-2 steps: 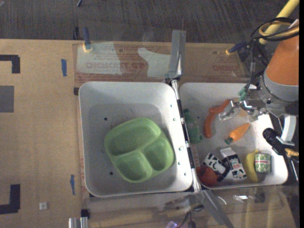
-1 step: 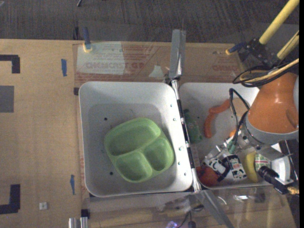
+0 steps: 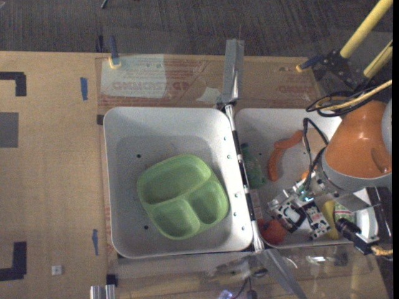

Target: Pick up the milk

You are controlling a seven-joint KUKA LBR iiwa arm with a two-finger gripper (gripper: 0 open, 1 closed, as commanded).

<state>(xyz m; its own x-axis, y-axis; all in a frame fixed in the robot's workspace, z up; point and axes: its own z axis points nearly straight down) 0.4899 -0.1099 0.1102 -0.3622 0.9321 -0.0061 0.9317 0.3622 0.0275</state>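
The right bin [image 3: 265,124] holds a small white carton with dark and red print, which looks like the milk [image 3: 319,223], lying near the bin's front right. My gripper [image 3: 288,215] is low in this bin, just left of the carton and close to it. I cannot tell whether it touches the carton. The grey arm with its orange band [image 3: 358,145] comes in from the right and hides part of the bin's right side.
Around the gripper lie a red round item [image 3: 272,231], a yellow item [image 3: 330,226], an orange curved item [image 3: 278,154] and a green item [image 3: 252,167] by the dividing wall. A green divided plate [image 3: 182,195] sits in the left bin [image 3: 124,129].
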